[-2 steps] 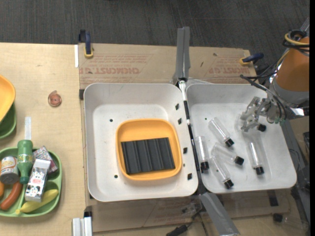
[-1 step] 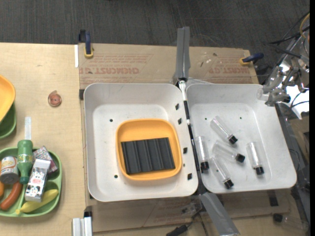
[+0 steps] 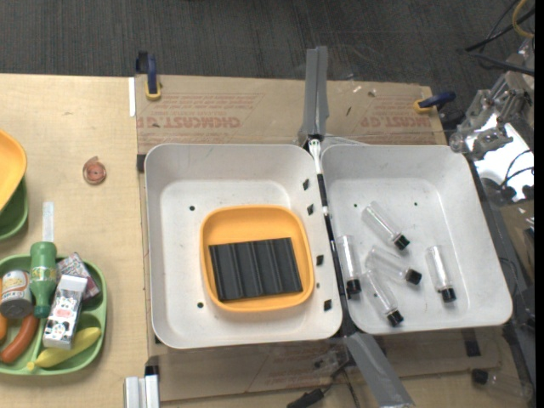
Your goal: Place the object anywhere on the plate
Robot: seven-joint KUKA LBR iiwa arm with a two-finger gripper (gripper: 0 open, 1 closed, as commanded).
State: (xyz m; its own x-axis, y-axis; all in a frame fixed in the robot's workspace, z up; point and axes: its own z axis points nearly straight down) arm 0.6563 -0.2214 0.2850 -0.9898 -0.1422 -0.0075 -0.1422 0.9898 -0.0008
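Orange plate (image 3: 255,221) with dark ribbed insert in left bin (image 3: 170,194), five clear black-capped tubes (image 3: 384,226) loose in right bin (image 3: 476,228) lower half, gripper (image 3: 486,124) at upper right beyond bin edge, jaws' state unreadable

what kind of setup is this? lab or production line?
Likely a robotics lab test bench: two white bins sit on clamped cardboard, one holding an orange plate, the other clear tubes, with toy food beside them.

Two white bins (image 3: 166,313), one orange plate (image 3: 255,218), five clear tubes (image 3: 384,226).
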